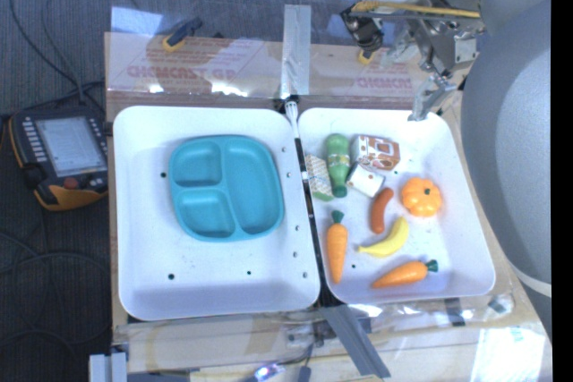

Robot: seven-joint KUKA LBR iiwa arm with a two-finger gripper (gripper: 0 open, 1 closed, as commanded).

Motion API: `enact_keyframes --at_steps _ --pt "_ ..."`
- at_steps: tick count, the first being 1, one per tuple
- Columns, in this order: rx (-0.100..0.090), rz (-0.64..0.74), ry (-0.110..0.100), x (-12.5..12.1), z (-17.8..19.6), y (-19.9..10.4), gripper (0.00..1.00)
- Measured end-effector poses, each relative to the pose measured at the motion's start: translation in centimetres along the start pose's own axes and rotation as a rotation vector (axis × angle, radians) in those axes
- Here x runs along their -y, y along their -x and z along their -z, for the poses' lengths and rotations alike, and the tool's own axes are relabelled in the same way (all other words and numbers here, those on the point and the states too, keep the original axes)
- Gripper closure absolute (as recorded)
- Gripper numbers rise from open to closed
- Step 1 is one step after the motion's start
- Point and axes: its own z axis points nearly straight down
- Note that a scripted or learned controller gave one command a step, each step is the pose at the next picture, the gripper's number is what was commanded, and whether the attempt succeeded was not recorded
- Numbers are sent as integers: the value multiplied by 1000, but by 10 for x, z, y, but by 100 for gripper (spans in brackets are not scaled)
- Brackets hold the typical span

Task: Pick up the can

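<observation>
In right bin (466, 268), can (377, 154) betw. green bottle (337, 161) & orange (422, 197).

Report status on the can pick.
End effector above right bin's back edge, holding nothing. Can on its side, wedged among bottle, box, sausage.

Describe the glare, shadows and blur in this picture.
Camera view: glare streaks the clear plastic sheet behind the bins and the bench's front edge; soft shadows sit under the blue tray; the arm's near grey body is large and blurred; the toy food looks slightly soft.
</observation>
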Motion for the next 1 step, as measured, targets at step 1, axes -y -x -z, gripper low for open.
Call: enact_keyframes --at_steps 1 --pt "5 180 1 65 -115 -34 0"
